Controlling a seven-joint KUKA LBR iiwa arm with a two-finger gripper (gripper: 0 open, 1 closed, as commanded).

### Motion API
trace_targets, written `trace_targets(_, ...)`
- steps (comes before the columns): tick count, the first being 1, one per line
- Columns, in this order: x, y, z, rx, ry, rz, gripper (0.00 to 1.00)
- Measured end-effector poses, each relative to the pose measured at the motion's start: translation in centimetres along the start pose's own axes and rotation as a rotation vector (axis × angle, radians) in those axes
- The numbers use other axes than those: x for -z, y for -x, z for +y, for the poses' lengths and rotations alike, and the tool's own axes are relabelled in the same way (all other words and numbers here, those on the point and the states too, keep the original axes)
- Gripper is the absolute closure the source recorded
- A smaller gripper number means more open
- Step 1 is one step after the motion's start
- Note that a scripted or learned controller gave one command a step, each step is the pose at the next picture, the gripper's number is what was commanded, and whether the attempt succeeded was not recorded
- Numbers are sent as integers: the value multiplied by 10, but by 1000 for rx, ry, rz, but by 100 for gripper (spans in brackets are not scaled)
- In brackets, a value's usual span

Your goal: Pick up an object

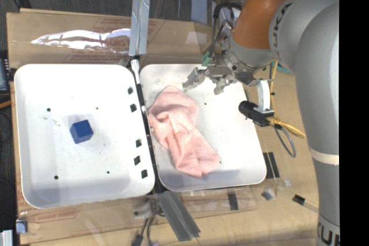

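A crumpled pink cloth (pixel 180 129) lies in the right bin (pixel 248 147), beneath the empty, spread jaws.

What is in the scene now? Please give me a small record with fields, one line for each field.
left bin: holds a blue cube, left of its middle
right bin: holds a crumpled pink cloth, along its left half
gripper: above the far part of the right bin, just beyond the cloth's upper edge, fingers spread, nothing between them
arm: grey with orange band, reaching in from the right
task state: no object picked up yet
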State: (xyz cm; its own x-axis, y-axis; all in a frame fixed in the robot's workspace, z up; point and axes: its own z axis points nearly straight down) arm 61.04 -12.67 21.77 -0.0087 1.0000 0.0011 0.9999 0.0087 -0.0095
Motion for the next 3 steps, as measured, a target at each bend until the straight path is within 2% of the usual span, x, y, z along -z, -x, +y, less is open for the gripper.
trace_targets(1, -21, 15, -38, 112, 1, 0, 0)
trace_targets(2, -127, -2, -1, 197, 7, -2, 0)
trace_targets(3, -83, -20, 23, 90, 2, -1, 0)
